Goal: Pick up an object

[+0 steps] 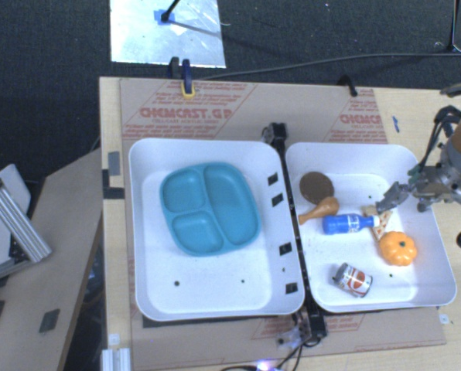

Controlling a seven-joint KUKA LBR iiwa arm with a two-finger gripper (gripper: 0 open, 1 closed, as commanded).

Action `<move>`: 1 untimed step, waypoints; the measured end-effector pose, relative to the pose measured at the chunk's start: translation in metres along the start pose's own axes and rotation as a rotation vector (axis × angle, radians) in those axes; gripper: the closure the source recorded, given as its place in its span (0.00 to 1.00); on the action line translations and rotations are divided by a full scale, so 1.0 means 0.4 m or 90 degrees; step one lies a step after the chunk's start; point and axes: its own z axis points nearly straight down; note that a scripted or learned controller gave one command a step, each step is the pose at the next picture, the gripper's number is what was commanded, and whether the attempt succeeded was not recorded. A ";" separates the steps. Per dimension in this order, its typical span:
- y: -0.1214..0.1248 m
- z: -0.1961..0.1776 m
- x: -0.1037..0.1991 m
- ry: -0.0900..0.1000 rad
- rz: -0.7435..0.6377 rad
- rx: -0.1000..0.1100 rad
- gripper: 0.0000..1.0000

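Left bin [149, 230] holds a blue plate [210, 208]; claw [390, 199] state unclear.

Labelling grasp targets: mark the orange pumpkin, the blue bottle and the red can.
Small orange plastic pumpkin [397, 249], camera view, its rounded body.
Blue plastic bottle [346, 224], camera view, mid-barrel.
Small red metal can [353, 280], camera view, its side.

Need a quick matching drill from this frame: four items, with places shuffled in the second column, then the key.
1. blue divided plate
2. orange pumpkin
3. small can
4. blue bottle

A. right bin, near its front edge
B. left bin, middle
C. right bin, lying between the wooden spoon and the end effector
D. right bin, just below the end effector

Pairs: 1-B, 2-D, 3-A, 4-C
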 end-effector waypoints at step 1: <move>0.007 -0.015 0.001 -0.002 -0.002 -0.007 0.00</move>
